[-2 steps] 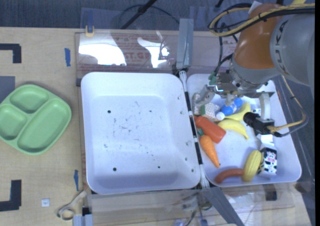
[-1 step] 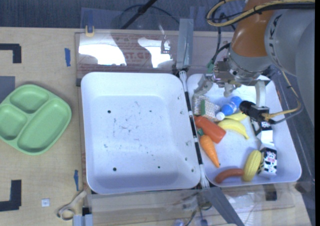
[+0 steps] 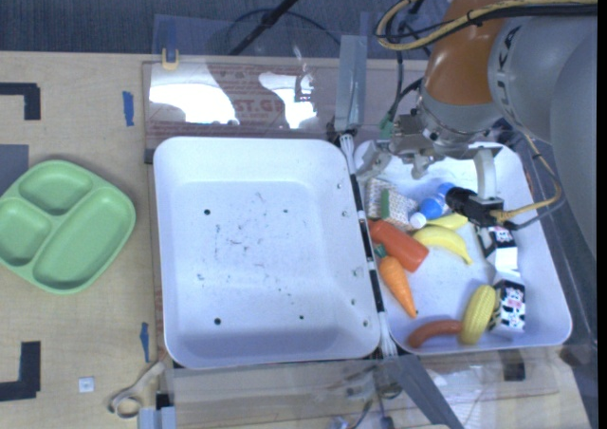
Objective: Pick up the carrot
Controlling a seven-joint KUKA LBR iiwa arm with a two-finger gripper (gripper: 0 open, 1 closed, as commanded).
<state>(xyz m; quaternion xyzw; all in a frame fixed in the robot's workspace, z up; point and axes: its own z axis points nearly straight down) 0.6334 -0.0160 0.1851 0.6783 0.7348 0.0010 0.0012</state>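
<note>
I had the gripper (image 3: 396,159) poised over the right bin's (image 3: 548,323) far left corner, its fingers apart and holding nothing, so I judged it must next drop toward the carrot (image 3: 397,287) lying by the divider.

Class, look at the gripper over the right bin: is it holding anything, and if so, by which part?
Nothing is held. The gripper hangs above the right bin; the carrot lies apart from it.

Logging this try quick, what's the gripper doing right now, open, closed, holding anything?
Gripper: above the far end of the right bin, nothing seen between its fingers; open or closed cannot be told. The carrot lies in that bin.
</note>
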